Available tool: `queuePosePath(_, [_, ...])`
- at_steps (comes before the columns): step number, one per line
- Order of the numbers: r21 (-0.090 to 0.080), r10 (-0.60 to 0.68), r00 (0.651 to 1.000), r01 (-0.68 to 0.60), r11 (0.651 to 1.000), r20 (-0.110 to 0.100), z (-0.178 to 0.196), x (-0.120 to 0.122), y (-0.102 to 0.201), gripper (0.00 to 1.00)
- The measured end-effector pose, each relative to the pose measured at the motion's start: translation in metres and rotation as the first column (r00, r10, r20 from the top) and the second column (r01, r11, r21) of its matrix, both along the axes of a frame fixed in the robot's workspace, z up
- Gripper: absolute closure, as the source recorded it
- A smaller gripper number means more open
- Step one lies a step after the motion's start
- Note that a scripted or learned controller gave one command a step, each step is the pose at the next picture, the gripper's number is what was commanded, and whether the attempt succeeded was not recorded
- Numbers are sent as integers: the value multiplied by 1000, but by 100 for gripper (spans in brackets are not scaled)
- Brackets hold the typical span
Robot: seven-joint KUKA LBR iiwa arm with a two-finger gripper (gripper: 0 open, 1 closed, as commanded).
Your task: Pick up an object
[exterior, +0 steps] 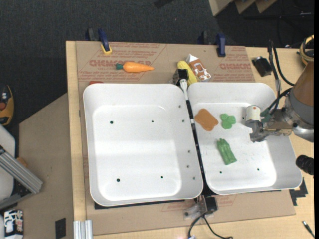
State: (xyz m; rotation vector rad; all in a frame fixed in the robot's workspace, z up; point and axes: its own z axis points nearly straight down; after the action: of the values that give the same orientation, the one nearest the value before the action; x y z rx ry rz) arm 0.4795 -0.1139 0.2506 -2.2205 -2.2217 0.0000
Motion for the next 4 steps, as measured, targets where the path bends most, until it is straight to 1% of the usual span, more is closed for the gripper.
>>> queuePosePath(1, [1, 3, 1000, -3, 1000, 1, 6, 0, 34, 100])
queuePosePath(2, [1, -1, 1000, 1, 1000, -5, -45, 3, 32, 100])
queuePosePath(3, [0, 4, 1000, -4, 1000, 2, -61, 36, 72, 100])
queuePosePath(4, [-2, -2, 1000, 2, 1000, 14, 75, 0, 46, 100])
